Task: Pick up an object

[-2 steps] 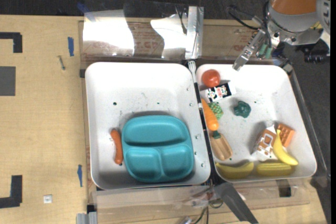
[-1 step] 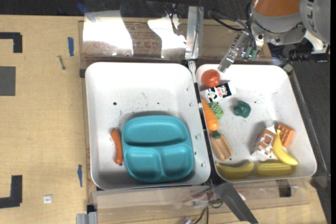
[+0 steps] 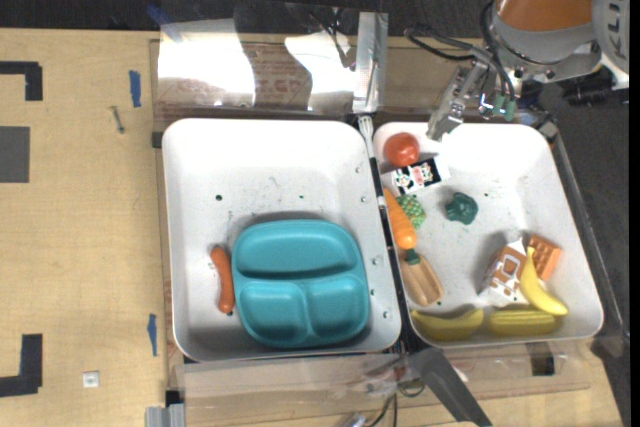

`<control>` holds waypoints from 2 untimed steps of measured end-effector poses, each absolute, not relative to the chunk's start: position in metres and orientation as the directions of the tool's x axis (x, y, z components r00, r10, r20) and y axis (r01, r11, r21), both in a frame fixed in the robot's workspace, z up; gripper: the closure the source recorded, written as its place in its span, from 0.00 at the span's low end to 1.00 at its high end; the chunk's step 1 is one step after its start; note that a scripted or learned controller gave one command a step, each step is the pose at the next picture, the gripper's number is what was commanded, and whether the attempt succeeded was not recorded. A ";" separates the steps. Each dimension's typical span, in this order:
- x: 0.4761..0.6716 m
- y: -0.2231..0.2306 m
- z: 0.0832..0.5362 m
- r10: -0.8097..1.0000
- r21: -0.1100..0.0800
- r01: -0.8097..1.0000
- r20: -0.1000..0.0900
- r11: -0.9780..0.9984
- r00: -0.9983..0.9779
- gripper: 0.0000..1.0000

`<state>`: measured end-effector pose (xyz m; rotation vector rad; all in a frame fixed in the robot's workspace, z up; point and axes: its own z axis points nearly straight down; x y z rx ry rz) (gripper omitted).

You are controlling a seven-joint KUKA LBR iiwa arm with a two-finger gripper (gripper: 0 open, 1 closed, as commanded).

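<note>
Grey arm with orange band enters at top right. Its tool [image 3: 452,111] hangs over the back-left rim of the right shallow white bin [image 3: 570,205]; whether the tool is spread or pressed together, cannot tell. Nothing seen pinched in it.

Right bin contents: round red-orange tomato-like ball [image 3: 401,149] at back-left corner, just below the tool. Black-and-white patterned card [image 3: 416,176] touching it in front. Orange toy carrot with green top [image 3: 402,223] along the left wall, tan bread-like piece [image 3: 421,279] in front of it. Small dark green lump [image 3: 461,208] mid-bin, apart from the rest. Orange waffle-like block [image 3: 543,257], yellow banana [image 3: 539,292] and a yellow flat piece [image 3: 447,322] crowd the front.

Left shallow white bin [image 3: 200,165] holds a teal 3-compartment plastic tray [image 3: 299,281] and a red-orange toy sausage [image 3: 224,277] just left of it.
</note>
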<state>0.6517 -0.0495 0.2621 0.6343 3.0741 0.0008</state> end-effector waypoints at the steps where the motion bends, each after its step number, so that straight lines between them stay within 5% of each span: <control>1: 0.601 -0.051 0.251 0.294 0.001 0.294 -0.004 0.956 -0.956 1.00; 2: 0.637 -0.056 0.300 0.372 0.004 0.372 -0.011 0.928 -0.928 1.00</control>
